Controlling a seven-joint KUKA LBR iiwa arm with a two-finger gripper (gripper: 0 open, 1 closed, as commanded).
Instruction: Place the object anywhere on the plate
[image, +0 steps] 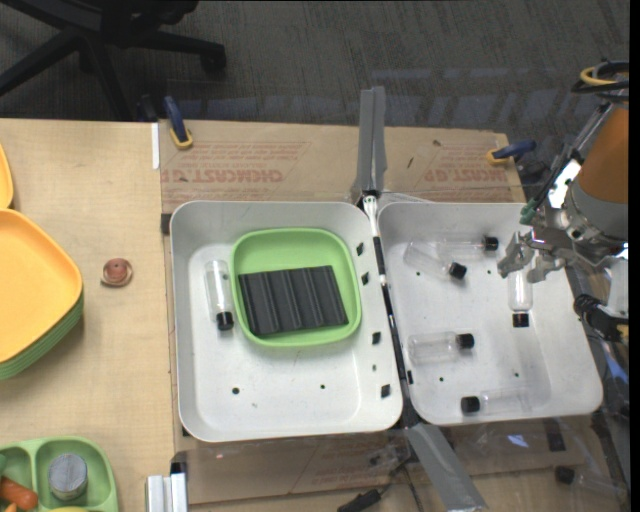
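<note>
We find the claw (528, 262) over the right bin (560, 400), near its far right corner, with a clear vial (520, 298) hanging just below it, black cap down, long axis near upright. Whether the claw pinches that vial we cannot tell. The green plate (250, 250) lies well to the left in the left bin (280, 410), bearing a dark ribbed block (293, 299). Any carry runs leftward across the divider.

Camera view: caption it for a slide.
Arm's gripper over right bin of vials; green plate holds a black block.
</note>
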